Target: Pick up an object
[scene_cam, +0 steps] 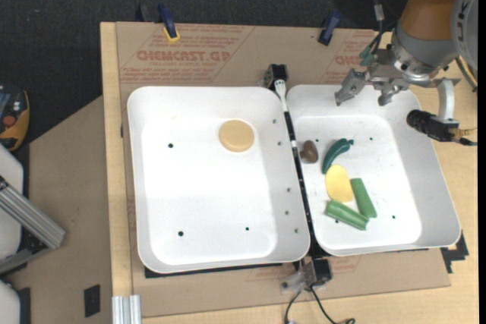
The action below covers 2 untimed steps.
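Observation:
My gripper point(369, 92) hangs over the far edge of the right bin point(425, 186), its two grey fingers spread apart with nothing between them. Below it in that bin lie a curved dark green piece point(336, 152), a small brown lump point(308, 152) near the left wall, a yellow piece point(339, 184), and two green sticks point(362, 197) point(346, 215) beside and under the yellow one. In the left bin point(197, 216) a round tan disc point(237, 136) sits toward the back right. The gripper is well behind all of the objects and touches none.
The two bins meet at a black-hinged seam point(292, 155). Blue clamps point(168, 21) point(329, 26) hold the cardboard base at the back. A black cable part point(429, 124) sticks out beside the arm over the right bin's far right rim.

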Available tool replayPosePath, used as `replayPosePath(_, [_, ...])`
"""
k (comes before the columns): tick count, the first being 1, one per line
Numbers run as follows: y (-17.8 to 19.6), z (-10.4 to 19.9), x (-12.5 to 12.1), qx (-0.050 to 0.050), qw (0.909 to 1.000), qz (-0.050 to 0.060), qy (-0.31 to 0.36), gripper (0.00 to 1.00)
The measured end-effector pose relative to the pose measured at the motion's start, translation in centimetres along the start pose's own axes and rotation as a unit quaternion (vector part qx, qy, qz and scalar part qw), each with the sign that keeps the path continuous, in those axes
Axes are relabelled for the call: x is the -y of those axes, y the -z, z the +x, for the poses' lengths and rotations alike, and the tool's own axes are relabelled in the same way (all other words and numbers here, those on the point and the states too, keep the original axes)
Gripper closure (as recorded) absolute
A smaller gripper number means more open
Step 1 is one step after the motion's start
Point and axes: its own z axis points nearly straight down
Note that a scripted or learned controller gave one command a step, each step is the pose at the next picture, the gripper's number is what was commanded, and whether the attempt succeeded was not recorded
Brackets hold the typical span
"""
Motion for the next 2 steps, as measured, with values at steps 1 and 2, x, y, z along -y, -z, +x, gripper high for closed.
replayPosePath(1, [16.23,-5.04,0.94,0.004,0.9999,-0.009,-0.002,0.0])
replayPosePath(2, [16.23,-4.7,0.93,0.002,1.0,-0.003,0.0,1.0])
